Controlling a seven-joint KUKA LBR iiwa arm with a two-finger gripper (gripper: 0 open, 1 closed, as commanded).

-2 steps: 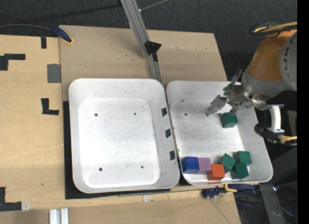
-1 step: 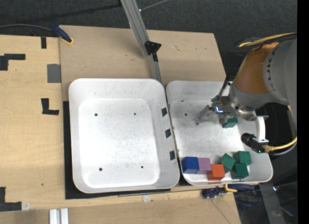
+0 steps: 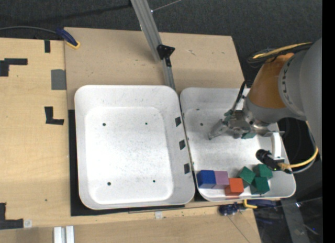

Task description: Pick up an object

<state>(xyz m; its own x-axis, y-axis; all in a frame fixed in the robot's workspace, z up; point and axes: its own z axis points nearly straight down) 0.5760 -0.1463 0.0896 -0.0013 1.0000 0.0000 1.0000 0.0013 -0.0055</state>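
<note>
Your plywood bench (image 3: 131, 58) sits on dark carpet and carries two white bins. In the right bin (image 3: 207, 100), the gripper (image 3: 220, 130) hangs with fingers spread, holding nothing; the blue block (image 3: 206, 178) lies well below it, by the near wall.

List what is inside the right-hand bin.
The right bin holds a blue block, a purple block, an orange block and green blocks along its near edge. The gripper hangs over its middle; the arm covers the right rim.
</note>
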